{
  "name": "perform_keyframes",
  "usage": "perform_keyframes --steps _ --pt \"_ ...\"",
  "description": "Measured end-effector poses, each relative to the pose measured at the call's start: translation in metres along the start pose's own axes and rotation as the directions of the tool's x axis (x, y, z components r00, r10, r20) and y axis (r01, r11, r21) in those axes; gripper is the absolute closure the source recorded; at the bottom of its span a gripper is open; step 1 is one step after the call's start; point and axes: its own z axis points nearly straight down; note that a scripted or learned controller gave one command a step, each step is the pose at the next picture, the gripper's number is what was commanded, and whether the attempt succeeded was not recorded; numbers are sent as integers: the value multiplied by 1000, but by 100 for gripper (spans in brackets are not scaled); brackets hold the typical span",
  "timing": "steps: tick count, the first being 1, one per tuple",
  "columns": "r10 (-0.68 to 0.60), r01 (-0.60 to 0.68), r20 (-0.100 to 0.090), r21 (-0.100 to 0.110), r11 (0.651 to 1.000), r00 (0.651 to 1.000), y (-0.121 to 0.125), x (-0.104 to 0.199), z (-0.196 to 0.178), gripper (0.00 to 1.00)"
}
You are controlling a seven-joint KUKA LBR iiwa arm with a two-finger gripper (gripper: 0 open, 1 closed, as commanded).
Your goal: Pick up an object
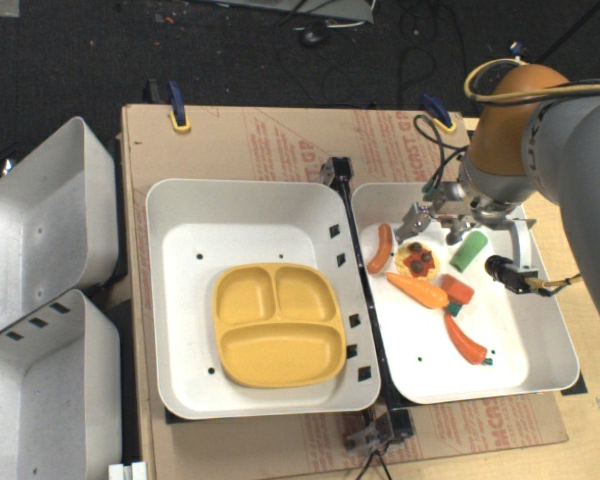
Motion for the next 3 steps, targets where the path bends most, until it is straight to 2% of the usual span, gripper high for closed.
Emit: perform_keyframes --steps 1,2,3 --pt "0 0 1 -6 1000 1000 2 0 -14 100" --pt "-4 4 1 -9 1000 1000 6 4 -58 100" --pt "-1 1 2 -11 1000 1000 5 -6 -112 100"
